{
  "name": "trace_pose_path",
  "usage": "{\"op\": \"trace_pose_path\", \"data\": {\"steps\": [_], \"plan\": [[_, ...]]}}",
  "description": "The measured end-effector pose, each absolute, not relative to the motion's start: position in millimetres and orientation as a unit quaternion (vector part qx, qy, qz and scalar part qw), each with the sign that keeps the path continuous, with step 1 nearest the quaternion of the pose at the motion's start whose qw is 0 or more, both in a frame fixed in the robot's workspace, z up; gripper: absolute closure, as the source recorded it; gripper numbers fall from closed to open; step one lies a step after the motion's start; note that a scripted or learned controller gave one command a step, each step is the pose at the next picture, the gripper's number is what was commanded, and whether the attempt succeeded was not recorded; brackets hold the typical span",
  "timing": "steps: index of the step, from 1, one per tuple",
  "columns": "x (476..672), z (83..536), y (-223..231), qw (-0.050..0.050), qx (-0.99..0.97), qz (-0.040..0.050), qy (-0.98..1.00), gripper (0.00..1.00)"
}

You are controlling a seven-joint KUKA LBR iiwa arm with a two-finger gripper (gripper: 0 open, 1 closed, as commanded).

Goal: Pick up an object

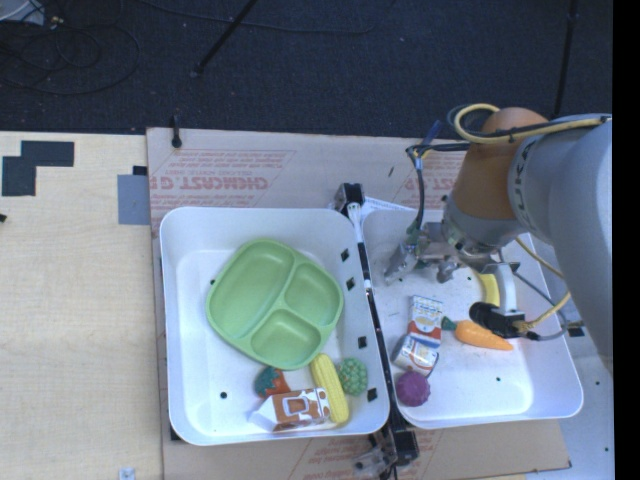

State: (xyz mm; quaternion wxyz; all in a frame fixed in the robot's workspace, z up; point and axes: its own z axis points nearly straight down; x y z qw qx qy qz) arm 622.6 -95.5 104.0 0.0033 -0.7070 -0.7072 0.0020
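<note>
My gripper [420,266] hangs low over the back left part of the right bin [545,393], open, with bare bin floor between its fingers. Just in front of it lie two small white cartons [426,314] [418,352]. A purple ball [412,389] rests at the front left of this bin. An orange carrot [484,336] and a yellow banana [489,288] lie to the right, under the wrist cables. None of these touches the gripper.
The left bin [185,368] holds a green divided plate [275,303], a yellow corn cob [328,389], a green bumpy toy [352,375] and an orange-white carton [296,408]. The wall between the two bins [365,298] runs just left of the gripper.
</note>
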Motion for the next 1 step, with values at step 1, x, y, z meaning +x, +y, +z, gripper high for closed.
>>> {"op": "trace_pose_path", "data": {"steps": [1], "plan": [[643.9, 156.0, -135.2, 0.001, -0.707, 0.0012, -0.707, 0.00]]}}
